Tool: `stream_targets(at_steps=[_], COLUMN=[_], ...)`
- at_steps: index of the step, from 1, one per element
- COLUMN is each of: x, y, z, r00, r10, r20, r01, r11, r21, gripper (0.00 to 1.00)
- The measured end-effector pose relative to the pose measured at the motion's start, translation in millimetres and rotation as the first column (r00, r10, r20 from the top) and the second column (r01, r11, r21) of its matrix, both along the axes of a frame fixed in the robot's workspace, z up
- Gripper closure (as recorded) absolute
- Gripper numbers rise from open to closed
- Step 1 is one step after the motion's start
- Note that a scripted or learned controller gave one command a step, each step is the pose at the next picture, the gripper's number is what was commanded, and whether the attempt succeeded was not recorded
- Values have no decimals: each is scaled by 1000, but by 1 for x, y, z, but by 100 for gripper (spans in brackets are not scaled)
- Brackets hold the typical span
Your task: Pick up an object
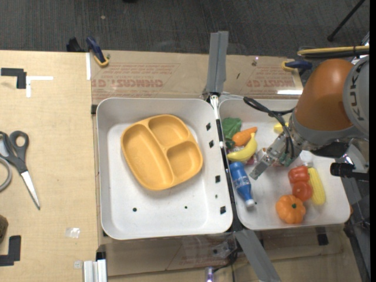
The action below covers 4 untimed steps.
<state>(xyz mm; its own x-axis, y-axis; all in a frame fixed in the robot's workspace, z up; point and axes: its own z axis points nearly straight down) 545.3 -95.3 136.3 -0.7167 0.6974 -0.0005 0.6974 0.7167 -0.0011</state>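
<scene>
My gripper (264,162) hangs over the right bin (335,219), below the orange band of the arm (326,96). It sits above bare bin floor between a yellow banana (244,151) on its left and a red pepper (300,181) on its right. A blue bottle (241,182) lies just below and left of it. Further off are an orange carrot (244,136), a green vegetable (231,126), a yellow corn cob (317,185) and an orange pumpkin (291,209). Nothing shows in the gripper's grasp.
The left bin (117,216) holds a yellow divided plate (161,151). A grey divider (217,63) runs between the bins. Scissors (20,163) lie on the wooden bench at far left. The arm covers the right bin's upper right part.
</scene>
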Motion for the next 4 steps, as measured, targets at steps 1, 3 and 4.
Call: stream_targets(at_steps=[1,3,4], x=[21,58,17], y=[-11,-9,-16], z=[-28,-38,-38], r00=[995,974,937], r10=[-91,-227,-349], r20=[28,16,14], r01=[91,227,349], r11=[996,974,937], r21=[2,3,5], gripper=[0,0,0])
